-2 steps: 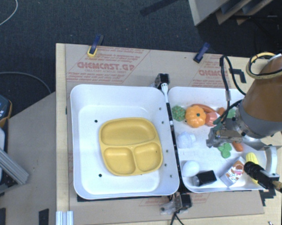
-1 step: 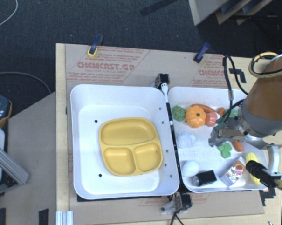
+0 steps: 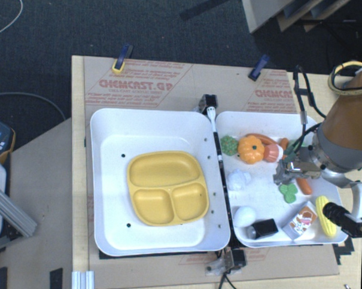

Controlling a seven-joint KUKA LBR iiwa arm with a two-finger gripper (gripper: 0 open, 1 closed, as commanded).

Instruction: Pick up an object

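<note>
Yellow plastic catches my eye first: a divided tray [image 3: 166, 187] lies in the left bin [image 3: 109, 138]. From the overhead camera I see the gripper [image 3: 290, 169] low inside the right bin [image 3: 254, 121], coming in from the right, directly above a green vegetable piece [image 3: 288, 193] and an orange carrot-like piece [image 3: 305, 187]. I cannot tell how wide it stands or whether it has anything. Near it lie an orange pumpkin [image 3: 251, 148], green broccoli [image 3: 229, 145], a black block [image 3: 265, 228] and yellow corn [image 3: 326, 217].
</note>
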